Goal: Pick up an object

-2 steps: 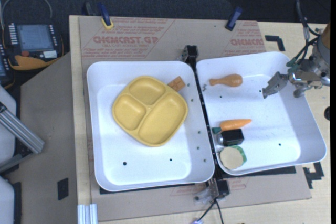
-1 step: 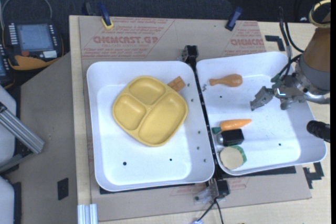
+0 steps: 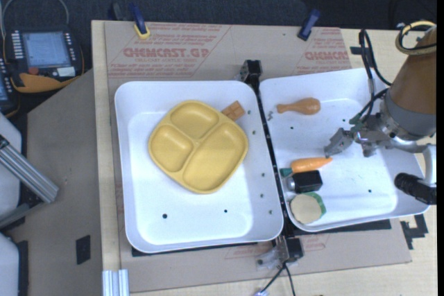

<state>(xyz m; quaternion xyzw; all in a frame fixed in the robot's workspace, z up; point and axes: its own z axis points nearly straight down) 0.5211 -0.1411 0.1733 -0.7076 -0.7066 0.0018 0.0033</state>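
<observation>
The right bin (image 3: pixel 388 208) holds a tan toy drumstick (image 3: pixel 299 107) near its far left. An orange carrot (image 3: pixel 311 163) lies at its left side, with a small black block (image 3: pixel 306 181) just in front of it. A round cream and green piece (image 3: pixel 306 207) sits at the front left corner. My gripper (image 3: pixel 352 146) hangs over the middle of this bin, right of and slightly beyond the carrot. It is open, with nothing between its fingers (image 3: pixel 338 143).
A yellow divided plate (image 3: pixel 198 146) lies in the left bin (image 3: pixel 139 218), with a small brown block (image 3: pixel 233 110) at its far right edge. The rims where the two bins meet run between plate and carrot. The arm comes in from the right.
</observation>
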